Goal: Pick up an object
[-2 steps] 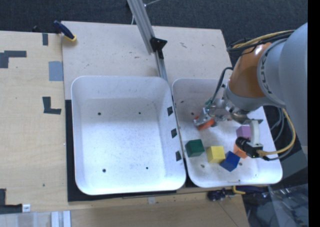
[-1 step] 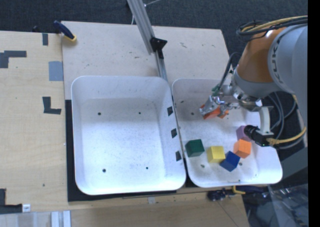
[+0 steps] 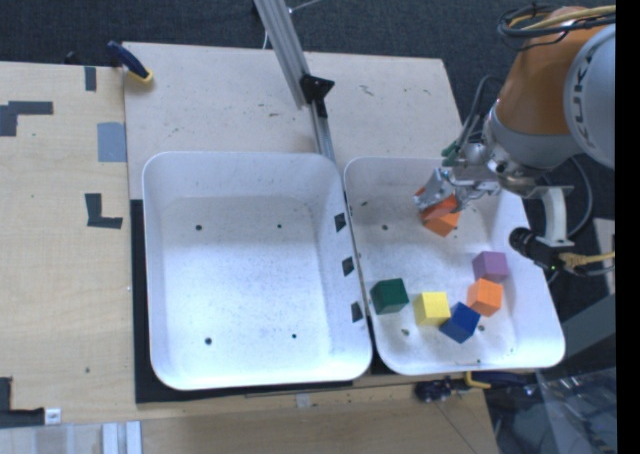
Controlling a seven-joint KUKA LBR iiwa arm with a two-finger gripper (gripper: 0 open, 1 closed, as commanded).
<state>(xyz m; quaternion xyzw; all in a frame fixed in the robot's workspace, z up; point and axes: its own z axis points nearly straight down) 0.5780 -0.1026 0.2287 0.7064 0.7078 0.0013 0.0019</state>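
Now my gripper (image 3: 443, 200) is clenched on an orange block (image 3: 440, 218), held above the right bin (image 3: 530, 347); next, I judge, comes lifting it steadily clear.

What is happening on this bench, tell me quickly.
The grey and orange arm reaches in from the right over the right bin. Its tool sits at an orange-red block near the bin's far side, and the block looks gripped and slightly raised, though that is hard to confirm. Five more blocks lie near the front: green, yellow, blue, orange and purple. The left bin sits alongside.
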